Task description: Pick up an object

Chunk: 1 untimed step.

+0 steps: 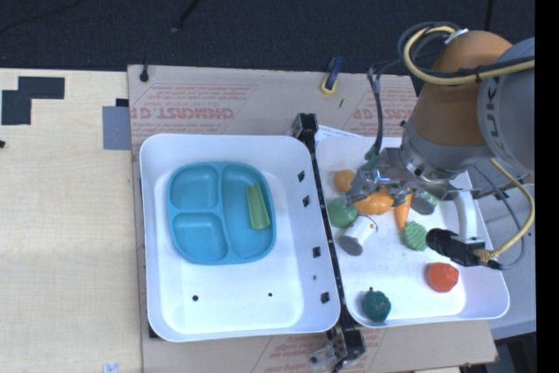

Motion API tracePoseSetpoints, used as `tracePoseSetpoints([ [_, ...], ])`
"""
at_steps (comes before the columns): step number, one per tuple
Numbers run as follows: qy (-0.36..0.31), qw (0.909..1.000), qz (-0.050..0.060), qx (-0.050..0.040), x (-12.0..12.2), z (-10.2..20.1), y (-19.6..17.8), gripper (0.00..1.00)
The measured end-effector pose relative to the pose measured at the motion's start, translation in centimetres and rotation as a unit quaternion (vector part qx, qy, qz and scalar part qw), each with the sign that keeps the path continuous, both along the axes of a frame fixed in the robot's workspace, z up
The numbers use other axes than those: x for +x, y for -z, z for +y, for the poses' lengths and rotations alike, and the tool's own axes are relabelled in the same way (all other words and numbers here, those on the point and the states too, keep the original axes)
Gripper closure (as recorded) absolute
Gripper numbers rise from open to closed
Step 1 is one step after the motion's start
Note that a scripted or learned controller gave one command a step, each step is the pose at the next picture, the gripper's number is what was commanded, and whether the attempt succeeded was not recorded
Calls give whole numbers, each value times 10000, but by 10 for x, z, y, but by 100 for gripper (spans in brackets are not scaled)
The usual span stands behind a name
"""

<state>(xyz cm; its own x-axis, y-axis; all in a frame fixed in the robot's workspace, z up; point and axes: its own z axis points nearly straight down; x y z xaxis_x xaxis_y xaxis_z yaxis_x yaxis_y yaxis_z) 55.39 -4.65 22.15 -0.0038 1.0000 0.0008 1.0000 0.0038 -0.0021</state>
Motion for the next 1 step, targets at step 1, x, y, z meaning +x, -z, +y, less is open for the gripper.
tracePoseSetpoints([
  [1, 6, 10000, 7, 2, 1, 23, -7, 100],
])
